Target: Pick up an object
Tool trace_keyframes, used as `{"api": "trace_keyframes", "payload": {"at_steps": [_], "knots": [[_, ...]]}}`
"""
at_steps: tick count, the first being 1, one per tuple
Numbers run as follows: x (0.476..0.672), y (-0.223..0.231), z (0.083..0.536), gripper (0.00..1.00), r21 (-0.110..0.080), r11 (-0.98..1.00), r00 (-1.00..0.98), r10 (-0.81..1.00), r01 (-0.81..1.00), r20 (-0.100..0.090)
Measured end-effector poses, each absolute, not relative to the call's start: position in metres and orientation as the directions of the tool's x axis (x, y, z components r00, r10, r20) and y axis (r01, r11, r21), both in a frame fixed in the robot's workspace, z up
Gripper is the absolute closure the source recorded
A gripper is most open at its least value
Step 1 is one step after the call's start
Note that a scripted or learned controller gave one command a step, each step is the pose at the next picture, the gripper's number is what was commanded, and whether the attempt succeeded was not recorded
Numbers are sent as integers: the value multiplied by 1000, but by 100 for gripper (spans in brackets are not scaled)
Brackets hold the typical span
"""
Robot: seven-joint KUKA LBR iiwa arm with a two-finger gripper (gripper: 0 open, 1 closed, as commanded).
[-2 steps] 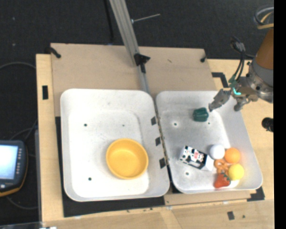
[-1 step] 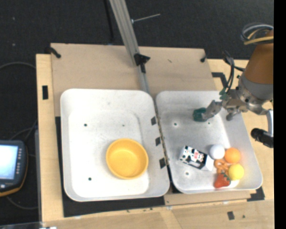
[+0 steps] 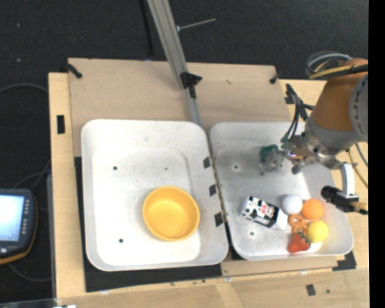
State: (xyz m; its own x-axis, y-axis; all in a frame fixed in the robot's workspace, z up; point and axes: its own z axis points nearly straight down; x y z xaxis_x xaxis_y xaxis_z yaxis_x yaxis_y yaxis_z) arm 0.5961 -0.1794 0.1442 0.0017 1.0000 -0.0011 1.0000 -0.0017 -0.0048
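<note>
Gripper: the gripper (image 3: pixel 276 158) is low over the upper part of the right bin (image 3: pixel 244 140), with a small dark green thing (image 3: pixel 267 153) at its tip. If the fingers are closed on it or apart, I cannot tell; this area is too small and blurred.

Where the objects are: most lie in the near right corner of the right bin. A white ball (image 3: pixel 291 205), an orange ball (image 3: pixel 313 208), a yellow ball (image 3: pixel 318 231) and a red piece (image 3: pixel 298 243) are crowded together, some touching. A black and white box (image 3: pixel 260 211) lies just beside the white ball.

Left bin: the left bin (image 3: pixel 115 146) has a yellow bowl (image 3: pixel 171 213) (round, smooth, probably plastic).

Handling, my judgement: the balls look light and stiff, but round and slippery, so they may roll away from the fingers. The box has flat sides and seems easier; take it across its short width.

Materials: the bins are white and matte with small dark specks; the bench (image 3: pixel 141 88) is plain brown board.
</note>
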Motion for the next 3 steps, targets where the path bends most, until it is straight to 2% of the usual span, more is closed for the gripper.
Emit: {"api": "trace_keyframes", "payload": {"at_steps": [1,2,3], "knots": [[595,-181,98,0,-3,-1,1,1000,1000,-2],[597,-181,112,100,5,-5,5,1000,1000,-2],[598,-180,177,100,7,3,-3,1000,1000,-2]]}}
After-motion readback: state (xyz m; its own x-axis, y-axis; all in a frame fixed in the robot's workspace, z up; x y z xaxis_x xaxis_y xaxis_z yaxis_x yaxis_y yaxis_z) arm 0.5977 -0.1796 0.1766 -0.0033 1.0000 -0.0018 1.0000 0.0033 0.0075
